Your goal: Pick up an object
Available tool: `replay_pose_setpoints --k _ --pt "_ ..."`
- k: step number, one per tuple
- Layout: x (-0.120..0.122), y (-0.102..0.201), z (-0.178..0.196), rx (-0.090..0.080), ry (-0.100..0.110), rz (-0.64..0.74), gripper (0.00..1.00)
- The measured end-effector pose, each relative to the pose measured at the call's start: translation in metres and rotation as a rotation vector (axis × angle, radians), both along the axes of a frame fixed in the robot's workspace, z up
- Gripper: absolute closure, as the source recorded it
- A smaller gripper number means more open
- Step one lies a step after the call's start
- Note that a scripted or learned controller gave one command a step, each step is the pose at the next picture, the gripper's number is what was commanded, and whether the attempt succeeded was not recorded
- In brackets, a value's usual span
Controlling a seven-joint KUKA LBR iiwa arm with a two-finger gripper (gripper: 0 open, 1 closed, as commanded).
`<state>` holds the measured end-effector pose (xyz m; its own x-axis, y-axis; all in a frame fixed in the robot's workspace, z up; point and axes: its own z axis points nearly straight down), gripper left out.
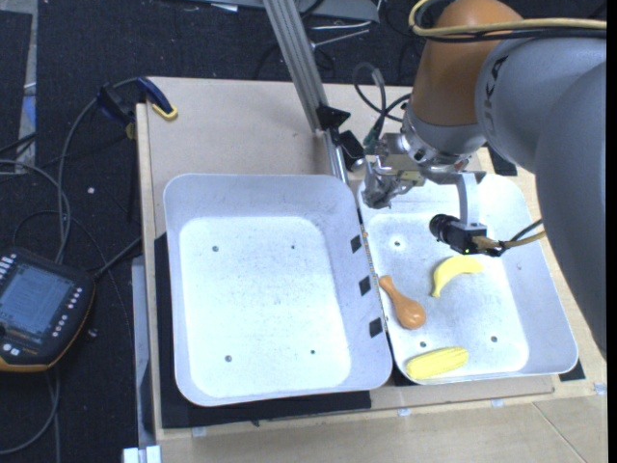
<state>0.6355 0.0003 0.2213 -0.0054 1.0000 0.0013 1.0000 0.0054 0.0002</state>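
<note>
Camera view: claw [381, 193] hovering at right bin's far-left corner, finger state unclear; curved yellow plastic banana [453, 274] lying nearer the camera, rightward, long axis slanting.

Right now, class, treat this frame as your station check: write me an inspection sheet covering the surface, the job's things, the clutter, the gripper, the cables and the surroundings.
Surface: wooden bench bearing the left bin and the right bin, side by side.
Job's things: in the right bin, a banana, an orange wooden-spoon-like toy and a yellow corn-like piece, all lying apart.
Clutter: blue-and-yellow clamp at the bench's far left corner.
Gripper: gripper over the right bin's far left corner, nothing seen between its fingers; open or shut cannot be told.
Cables: black cables on the floor at left; a yellow hose loops over the arm.
Surroundings: handheld controller pendant on dark floor; slanted metal rail.
</note>
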Motion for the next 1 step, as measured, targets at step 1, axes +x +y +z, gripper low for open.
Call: replay_pose_setpoints --k 1 --pt "0.0162 0.0583 0.0097 0.0 -0.001 0.0 1.0"
